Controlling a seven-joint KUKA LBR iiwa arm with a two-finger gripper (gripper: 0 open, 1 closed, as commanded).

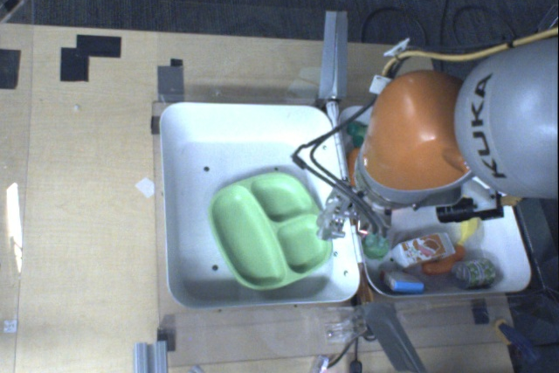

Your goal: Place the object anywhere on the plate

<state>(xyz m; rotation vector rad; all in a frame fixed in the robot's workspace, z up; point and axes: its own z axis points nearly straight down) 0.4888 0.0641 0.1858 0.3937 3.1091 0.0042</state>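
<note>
A light green plate point(262, 227) with three compartments lies tilted in the left white bin point(188, 188), toward its front right. My gripper point(334, 220) hangs just over the plate's right edge, close to the wall between the two bins. The grey arm with its orange band point(410, 131) covers most of the right bin. I see nothing clearly held at the gripper. A small green object point(376, 245) sits just right of the gripper, inside the right bin.
The right bin point(515, 279) holds a white and red packet point(424, 251), a blue object point(403, 284), a dark round object point(474, 272) and a yellow piece point(469, 230). A black cable point(314, 155) loops over the dividing wall.
</note>
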